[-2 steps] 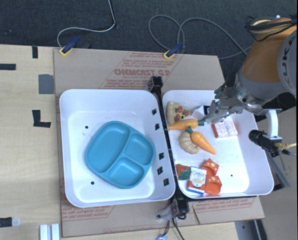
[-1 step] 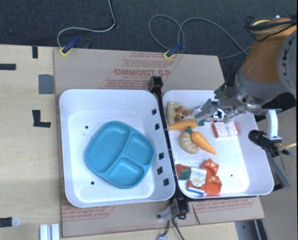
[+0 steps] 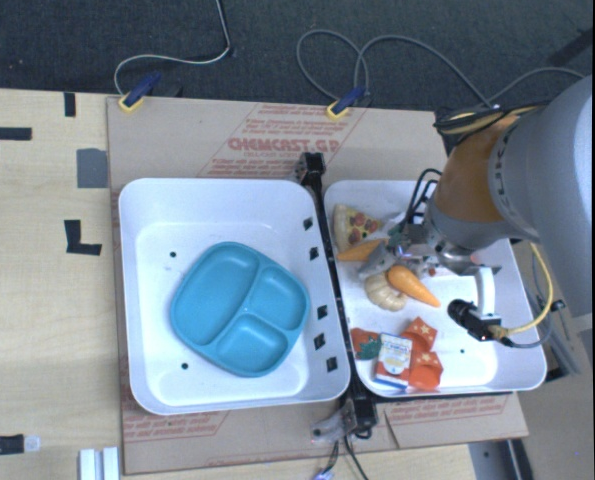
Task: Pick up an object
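arm [image 3: 497, 183] nearest lens, enters from 3 o'clock, gripper [image 3: 402, 251] low over right bin [image 3: 512, 368] beside carrot [image 3: 414, 284]. left bin [image 3: 152, 208]: blue divided plate [image 3: 239, 308].

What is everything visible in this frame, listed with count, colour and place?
bins: two, white, side by side on the cardboard sheet
plate: one, blue, three compartments, in the left bin
carrot: one, orange, middle of the right bin
pizza slice: one, yellow with red spots, top left of the right bin
beige lump: one, beside the carrot
packets: a few, red and white, front of the right bin
clips: two, blue and yellow, on the cardboard's far edge
arm: one, grey and orange, over the right bin
claw: above the carrot, fingers unclear
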You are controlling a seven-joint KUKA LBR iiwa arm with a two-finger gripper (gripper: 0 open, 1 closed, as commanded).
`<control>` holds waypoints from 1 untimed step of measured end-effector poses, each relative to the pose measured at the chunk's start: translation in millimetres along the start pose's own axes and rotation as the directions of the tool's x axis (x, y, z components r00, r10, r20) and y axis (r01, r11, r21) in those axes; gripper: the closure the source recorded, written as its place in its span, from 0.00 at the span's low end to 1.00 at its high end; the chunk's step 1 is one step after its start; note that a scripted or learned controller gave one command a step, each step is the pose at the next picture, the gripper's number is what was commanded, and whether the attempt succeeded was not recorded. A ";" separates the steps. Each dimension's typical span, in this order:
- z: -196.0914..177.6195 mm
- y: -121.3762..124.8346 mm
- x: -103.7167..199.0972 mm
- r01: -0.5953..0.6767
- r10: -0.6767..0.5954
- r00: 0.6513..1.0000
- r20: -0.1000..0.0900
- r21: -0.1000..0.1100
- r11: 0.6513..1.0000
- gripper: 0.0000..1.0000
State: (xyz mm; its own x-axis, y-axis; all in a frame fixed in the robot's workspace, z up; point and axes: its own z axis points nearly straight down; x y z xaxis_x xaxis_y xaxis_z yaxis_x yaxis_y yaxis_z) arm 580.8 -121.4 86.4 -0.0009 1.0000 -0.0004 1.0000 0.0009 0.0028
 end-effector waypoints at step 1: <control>-9.9 0.7 -0.1 0.000 0.000 1.000 0.002 -0.002 1.000 1.00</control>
State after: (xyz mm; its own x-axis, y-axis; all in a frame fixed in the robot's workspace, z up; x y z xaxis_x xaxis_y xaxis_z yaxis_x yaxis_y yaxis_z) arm 581.4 -121.5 96.3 -0.0013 1.0000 -0.0019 1.0000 0.0013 0.0052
